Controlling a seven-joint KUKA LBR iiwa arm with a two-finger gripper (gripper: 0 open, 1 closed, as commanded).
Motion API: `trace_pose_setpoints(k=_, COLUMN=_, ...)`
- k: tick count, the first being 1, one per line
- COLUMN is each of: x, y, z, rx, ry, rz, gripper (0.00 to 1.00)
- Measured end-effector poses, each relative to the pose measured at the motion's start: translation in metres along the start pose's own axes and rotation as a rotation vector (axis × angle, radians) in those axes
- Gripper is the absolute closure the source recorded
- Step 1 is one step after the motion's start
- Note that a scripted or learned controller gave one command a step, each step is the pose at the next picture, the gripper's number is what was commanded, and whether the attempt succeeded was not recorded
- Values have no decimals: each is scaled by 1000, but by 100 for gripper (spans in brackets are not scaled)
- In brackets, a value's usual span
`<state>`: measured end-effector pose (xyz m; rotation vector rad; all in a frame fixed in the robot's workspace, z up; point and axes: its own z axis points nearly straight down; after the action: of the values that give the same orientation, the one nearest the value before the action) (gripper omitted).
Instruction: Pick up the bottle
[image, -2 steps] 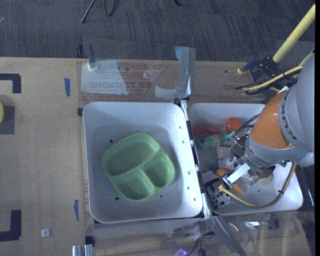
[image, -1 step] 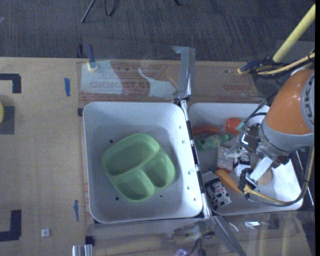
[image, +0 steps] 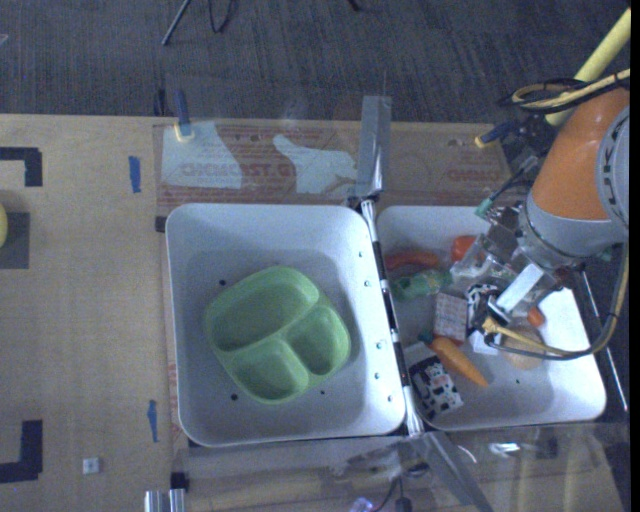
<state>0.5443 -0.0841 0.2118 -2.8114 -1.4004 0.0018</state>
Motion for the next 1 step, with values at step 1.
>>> trace_pose_setpoints(k=1, x=-41, y=-43, z=90, rx=3, ry=0, rz=208, gripper=0)
